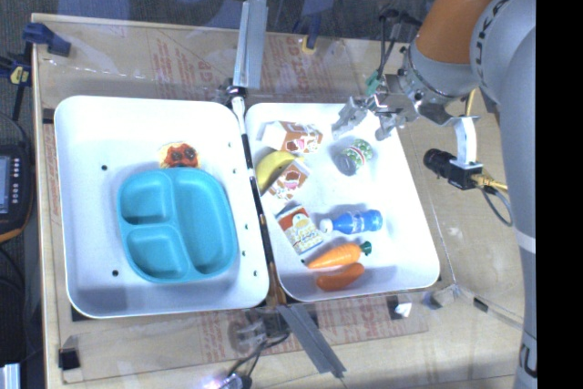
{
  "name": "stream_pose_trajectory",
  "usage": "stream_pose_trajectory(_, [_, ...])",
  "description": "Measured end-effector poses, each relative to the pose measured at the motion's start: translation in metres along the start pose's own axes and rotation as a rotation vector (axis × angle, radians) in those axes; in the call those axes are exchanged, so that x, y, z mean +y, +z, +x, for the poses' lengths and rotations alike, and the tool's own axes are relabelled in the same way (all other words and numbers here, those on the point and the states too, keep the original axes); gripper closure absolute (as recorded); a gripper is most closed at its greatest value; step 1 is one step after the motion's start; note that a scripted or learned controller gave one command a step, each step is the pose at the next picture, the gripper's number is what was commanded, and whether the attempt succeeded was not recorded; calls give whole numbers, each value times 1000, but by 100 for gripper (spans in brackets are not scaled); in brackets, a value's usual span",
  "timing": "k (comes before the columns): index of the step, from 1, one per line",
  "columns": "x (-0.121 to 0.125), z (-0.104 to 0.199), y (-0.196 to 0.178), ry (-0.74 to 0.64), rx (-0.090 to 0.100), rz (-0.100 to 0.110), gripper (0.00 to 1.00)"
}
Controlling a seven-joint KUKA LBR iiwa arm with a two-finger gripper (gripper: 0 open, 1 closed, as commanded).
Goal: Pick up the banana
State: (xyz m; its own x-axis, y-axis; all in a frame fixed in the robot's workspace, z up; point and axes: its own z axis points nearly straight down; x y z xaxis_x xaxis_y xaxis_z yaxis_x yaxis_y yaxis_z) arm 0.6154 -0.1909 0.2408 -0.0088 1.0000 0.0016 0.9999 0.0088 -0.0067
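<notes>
Banana in right bin near divider, gripper well apart, up-right, fingers spread, holding nothing

Banana crowded between cartons

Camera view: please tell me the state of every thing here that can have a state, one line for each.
gripper: open, holding nothing, over the right bin's far edge.
banana: lying in the right bin, partly under small cartons, not grasped.
blue bottle: lying on its side.
carrot: lying flat.
blue tray: flat in the left bin, its compartments bare.
</notes>
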Motion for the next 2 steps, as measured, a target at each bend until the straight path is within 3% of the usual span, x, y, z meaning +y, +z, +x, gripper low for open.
stream_pose_trajectory(1, [-40, -8, 87, -23, -1, 0, 0])
stream_pose_trajectory(2, [-70, 21, 140, -106, -7, -20, 0])
